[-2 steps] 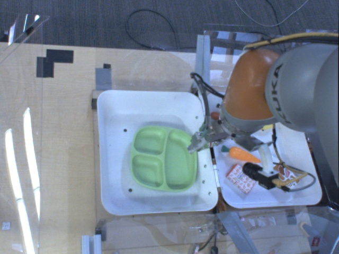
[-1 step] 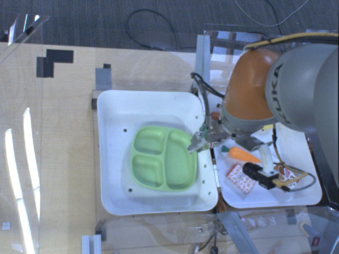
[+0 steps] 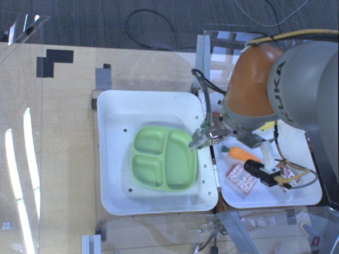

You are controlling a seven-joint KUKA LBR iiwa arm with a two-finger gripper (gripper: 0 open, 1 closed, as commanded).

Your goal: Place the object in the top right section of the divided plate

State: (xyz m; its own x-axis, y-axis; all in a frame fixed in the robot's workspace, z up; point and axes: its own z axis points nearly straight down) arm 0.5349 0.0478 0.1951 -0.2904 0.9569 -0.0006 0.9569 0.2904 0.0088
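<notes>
Claw (image 3: 200, 138) blurred over plate (image 3: 163, 159) rim

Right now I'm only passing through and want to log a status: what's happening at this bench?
A grey and orange arm reaches in from the right, its gripper low over the right edge of the green divided plate in the left bin. Whether it holds anything is unclear. The plate's sections look bare. An orange carrot-like piece and a small patterned packet lie in the right bin.
</notes>
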